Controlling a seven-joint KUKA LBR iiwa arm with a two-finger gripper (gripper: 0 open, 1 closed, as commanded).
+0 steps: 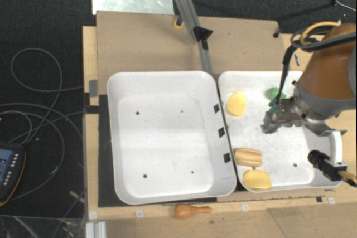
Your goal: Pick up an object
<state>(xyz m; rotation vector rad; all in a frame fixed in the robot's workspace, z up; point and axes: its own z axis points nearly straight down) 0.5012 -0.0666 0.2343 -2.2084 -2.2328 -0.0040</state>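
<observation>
Camera view: hand [270,124] low in right bin [290,175], perhaps touching it.

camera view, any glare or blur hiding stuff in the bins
Camera view: even light and soft shadows; the white bins look bright but not washed out; the yellow pieces read clearly; the tool is dark and slightly soft, the green item partly hidden behind it.

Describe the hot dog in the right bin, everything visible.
The hot dog looks like a toy: a tan bun with a darker orange-brown strip along its length, plastic-looking. It lies flat on the floor of the right bin, near the bin's left wall, long axis running left to right. A yellow piece sits just below it, touching or nearly so. The gripper is well apart from it.
</observation>
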